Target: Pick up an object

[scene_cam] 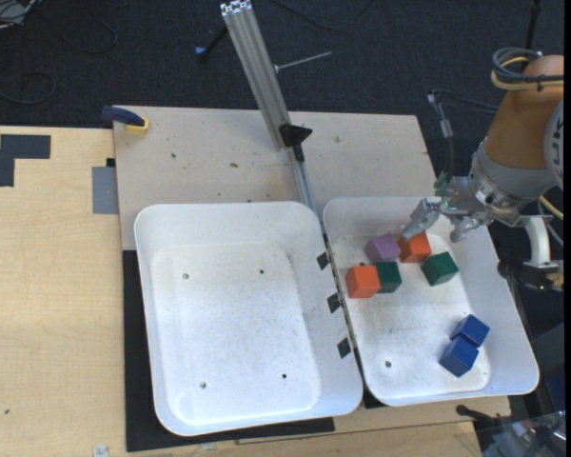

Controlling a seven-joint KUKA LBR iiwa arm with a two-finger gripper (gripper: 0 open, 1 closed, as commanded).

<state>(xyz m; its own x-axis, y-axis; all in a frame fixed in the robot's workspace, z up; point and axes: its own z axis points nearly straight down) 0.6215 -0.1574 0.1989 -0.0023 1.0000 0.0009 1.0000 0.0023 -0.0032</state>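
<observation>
Even, soft overhead light, faint shadows, bright white bins [228, 219], dim floor, slightly soft focus.

Seven small blocks, all lying in the right-hand bin [514, 374] — none lifted. Toward 12 o'clock of that bin, a tight cluster: purple block [383, 248] at its 10 o'clock, touching an orange block [416, 248] just at 3 o'clock of it. Below them, a second orange-red block [363, 281] pressed against a dark green block [388, 276] on its 3 o'clock side. A brighter green block [440, 268] slightly apart, at 4 o'clock of the upper orange one, turned at an angle. Well apart, near the bin's 5 o'clock corner — two blue blocks, one [473, 330] touching the other [458, 356], both skewed.
</observation>
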